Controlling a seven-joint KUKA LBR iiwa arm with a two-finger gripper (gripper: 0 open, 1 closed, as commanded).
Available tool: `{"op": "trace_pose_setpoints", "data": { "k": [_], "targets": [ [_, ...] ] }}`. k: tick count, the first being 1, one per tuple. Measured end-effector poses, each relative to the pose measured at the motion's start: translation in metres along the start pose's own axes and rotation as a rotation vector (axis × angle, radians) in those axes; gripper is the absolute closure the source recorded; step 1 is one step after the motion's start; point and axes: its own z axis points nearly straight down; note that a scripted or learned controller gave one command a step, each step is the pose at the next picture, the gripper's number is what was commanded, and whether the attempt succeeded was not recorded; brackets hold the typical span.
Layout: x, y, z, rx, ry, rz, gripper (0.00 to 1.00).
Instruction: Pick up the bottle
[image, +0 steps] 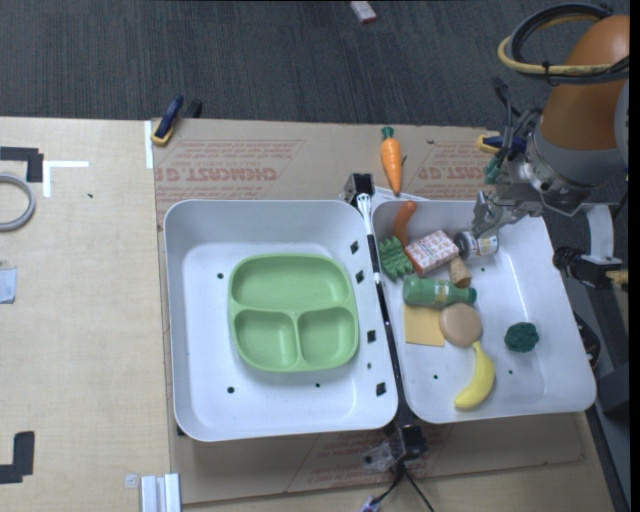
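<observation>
A green bottle (438, 292) lies on its side in the right bin (540, 380), its cap end toward the right, between a red and white box (432, 251) and a yellow cheese slice (424, 327). My gripper (482, 238) hangs low over the bin's upper right part, above and to the right of the bottle, close to the box's right end. Nothing shows between its fingers.
The right bin also holds a banana (477, 380), a round tan bun (462, 324), a dark green broccoli (521, 337), a green leafy piece (394, 258) and an orange piece (402, 217). A carrot (390, 158) lies behind the bins. The left bin (190, 330) holds a green divided plate (294, 312).
</observation>
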Motion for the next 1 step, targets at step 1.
{"op": "trace_pose_setpoints", "data": {
  "k": [1],
  "targets": [
    [0.0056, -0.0784, 0.0336, 0.001, 0.001, -0.127, 1.00]
  ]
}}
